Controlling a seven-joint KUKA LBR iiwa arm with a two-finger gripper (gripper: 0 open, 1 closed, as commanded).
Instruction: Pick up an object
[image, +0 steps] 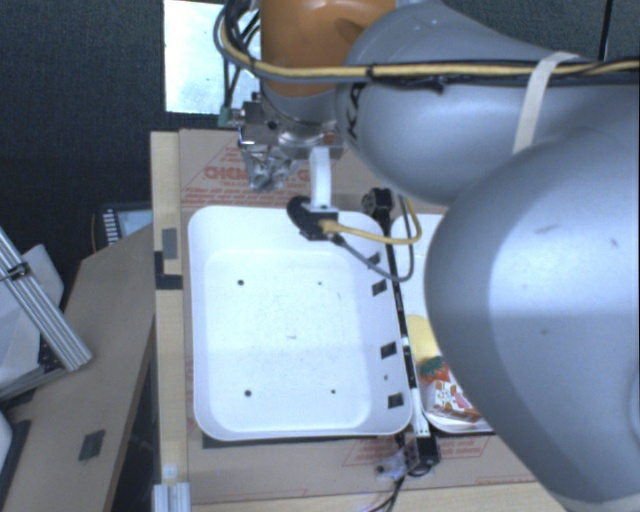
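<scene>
Overhead, the arm (500, 200) comes in from the right and covers most of the right side of the frame, grey links with the orange band (305, 40) near the top centre. Yellow cable (420, 70) runs along the arm; a second yellow lead loops down by the left bin's far right corner.

Tool (268, 172) sits just beyond the far edge of the left bin (215, 300), over the cardboard (215, 175) with red print. Its metal parts are small and blurred; can't tell how the tool stands or whether anything is in it. A white post (321, 180) hangs beside it, ending at a black fitting (310, 218) that overlaps the left bin's far rim.

Left bin: white, shallow, rounded corners, a few small dark dots on its floor.

Right bin (440, 415) is mostly hidden under the arm. Only a sliver near its front left corner is visible. In that sliver: a yellow item (424, 340) and, just in front of it, a white packet (450, 395) with red and orange print. These are the only pickable things visible, both well apart from the tool.

A black strip with clips (400, 330) runs along the seam between the bins, ending in a cable bundle at the front edge.

Bench (110, 330) is tan, with an aluminium rail (40, 305) lying at a slant on the far left.
</scene>
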